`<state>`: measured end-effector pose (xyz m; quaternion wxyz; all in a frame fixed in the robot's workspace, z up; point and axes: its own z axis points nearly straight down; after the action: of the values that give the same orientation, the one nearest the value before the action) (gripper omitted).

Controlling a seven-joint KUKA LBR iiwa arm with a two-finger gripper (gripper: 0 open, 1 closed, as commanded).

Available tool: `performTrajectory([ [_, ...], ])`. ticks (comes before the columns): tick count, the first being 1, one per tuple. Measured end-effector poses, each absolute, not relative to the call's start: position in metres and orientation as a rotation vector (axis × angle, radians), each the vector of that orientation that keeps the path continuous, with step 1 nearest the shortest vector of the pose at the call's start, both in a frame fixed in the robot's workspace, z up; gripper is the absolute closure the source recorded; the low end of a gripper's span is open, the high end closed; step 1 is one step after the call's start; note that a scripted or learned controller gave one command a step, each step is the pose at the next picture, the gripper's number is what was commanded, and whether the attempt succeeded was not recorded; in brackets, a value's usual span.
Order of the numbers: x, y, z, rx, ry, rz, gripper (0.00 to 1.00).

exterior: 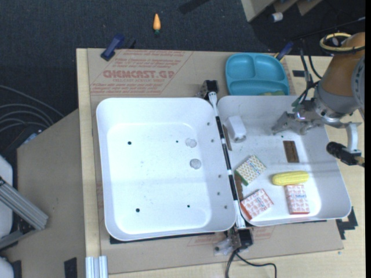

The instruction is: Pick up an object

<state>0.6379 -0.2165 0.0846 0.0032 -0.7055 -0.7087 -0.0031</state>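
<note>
My gripper (291, 123) hangs over the back of the right bin (324, 210), reaching in from the right. Under and around it lie several objects. A pale grey block (236, 128) rests near the bin's left wall. A thin brown bar (291, 151) lies just in front of the gripper. A dotted square packet (250, 169), a yellow corn cob (290, 178) and two red-and-white packets (256, 204) (297, 199) sit toward the front. I see nothing held in the gripper.
The left bin (116, 155) holds two small clear round pieces (191, 143) (195, 164). A teal divided tray (257, 74) stands behind the right bin. On the floor beyond the bench lie a blue clip (112, 47) and a small orange piece (156, 22).
</note>
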Motion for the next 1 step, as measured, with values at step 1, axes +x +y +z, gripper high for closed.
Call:
performTrajectory([
  [1,0.6655,-0.2165,0.083,-2.2,-2.207,-0.002,0.0],
])
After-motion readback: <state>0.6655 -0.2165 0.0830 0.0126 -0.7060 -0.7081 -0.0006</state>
